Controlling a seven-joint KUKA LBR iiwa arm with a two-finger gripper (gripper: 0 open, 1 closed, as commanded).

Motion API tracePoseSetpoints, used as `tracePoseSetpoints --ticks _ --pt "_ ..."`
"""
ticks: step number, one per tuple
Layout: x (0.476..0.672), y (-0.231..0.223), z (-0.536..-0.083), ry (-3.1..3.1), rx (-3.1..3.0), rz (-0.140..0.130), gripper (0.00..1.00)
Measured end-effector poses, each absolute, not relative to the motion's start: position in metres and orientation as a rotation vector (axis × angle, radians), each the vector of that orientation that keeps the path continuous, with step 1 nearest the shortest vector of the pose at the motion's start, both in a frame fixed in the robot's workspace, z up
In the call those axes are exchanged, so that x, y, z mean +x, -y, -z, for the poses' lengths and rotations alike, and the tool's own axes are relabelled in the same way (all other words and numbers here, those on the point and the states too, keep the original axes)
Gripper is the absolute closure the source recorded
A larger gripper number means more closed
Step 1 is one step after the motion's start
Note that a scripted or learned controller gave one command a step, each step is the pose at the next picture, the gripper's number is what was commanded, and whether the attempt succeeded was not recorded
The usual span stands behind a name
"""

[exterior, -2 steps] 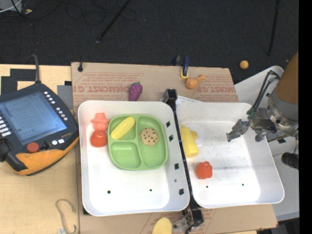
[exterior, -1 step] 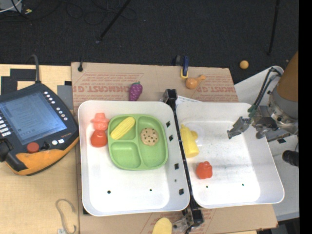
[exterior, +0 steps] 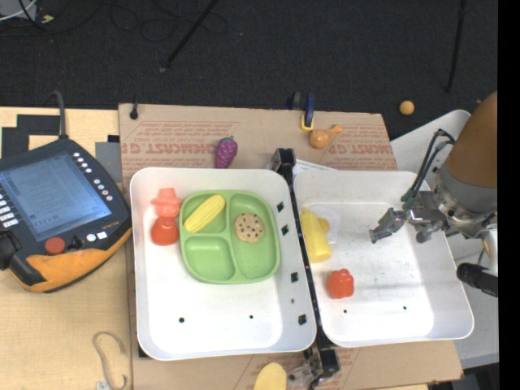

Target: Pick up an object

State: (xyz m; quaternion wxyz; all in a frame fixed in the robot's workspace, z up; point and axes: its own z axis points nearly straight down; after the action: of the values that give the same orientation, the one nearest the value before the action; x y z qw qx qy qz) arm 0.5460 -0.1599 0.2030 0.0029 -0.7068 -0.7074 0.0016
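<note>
Gripper point(exterior: 404, 223) hovers over right bin point(exterior: 443, 319), upper right; finger state: cannot tell. Nothing visibly held. Candidate objs: yellow block point(exterior: 315, 236) by left wall, red pepper point(exterior: 340, 283) nearer front. Both apart from gripper, so descent needs lateral shift first.

Divided plate point(exterior: 230, 265) w/ corn point(exterior: 203, 212), cookie point(exterior: 249, 227) in left bin point(exterior: 211, 331), bottle point(exterior: 315, 234) in right bin point(exterior: 406, 323)
</note>
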Motion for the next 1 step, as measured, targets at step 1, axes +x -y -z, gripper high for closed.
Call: tracePoseSetpoints --ticks 1 --pt "0.5360 0.1565 -0.1441 2.217 -2.215 -0.006 0.00"
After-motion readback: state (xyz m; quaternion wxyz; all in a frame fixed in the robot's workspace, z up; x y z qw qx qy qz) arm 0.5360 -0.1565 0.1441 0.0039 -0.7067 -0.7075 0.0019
